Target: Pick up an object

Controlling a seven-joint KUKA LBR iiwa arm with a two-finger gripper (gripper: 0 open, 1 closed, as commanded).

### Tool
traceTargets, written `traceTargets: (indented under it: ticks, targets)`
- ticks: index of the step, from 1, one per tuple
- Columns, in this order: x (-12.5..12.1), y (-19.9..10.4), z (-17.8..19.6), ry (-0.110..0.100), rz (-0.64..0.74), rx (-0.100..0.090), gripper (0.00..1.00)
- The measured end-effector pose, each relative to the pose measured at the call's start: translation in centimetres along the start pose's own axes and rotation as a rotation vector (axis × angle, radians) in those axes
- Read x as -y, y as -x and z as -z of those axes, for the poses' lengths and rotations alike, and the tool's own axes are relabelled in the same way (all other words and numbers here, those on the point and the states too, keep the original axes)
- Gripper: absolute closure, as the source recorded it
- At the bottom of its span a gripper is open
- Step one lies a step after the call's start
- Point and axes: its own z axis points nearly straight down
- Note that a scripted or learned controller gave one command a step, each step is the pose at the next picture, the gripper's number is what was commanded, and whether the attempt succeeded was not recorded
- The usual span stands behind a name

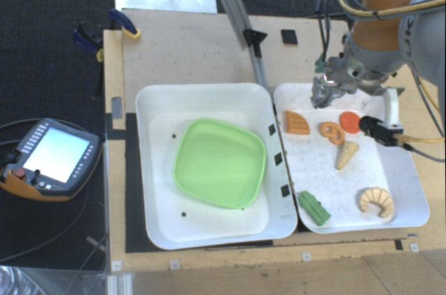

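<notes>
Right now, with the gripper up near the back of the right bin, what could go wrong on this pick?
One: the gripper hovers by the right bin's back rim, so a straight drop might hit the rim or close on nothing. Two: the pretzel, the red disc and the cone lie close together, so reaching for one could knock another aside.

No text, label, brand, number or sign is legible anywhere; the orange-edged handheld control pendant's (50, 160) pale screen reads blank.
</notes>
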Motion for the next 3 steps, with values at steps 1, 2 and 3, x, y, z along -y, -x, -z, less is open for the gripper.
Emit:
traceTargets:
  ticks: [1, 2, 3]
  targets:
    - [-1.4, -5.0, 0.6, 0.000, -0.001, 0.000, 1.00]
    - [-1.9, -9.4, -0.2, -0.001, -0.002, 0.000, 1.00]
    - [-3.1, -14.4, 0.2, 0.000, -0.002, 0.000, 1.00]
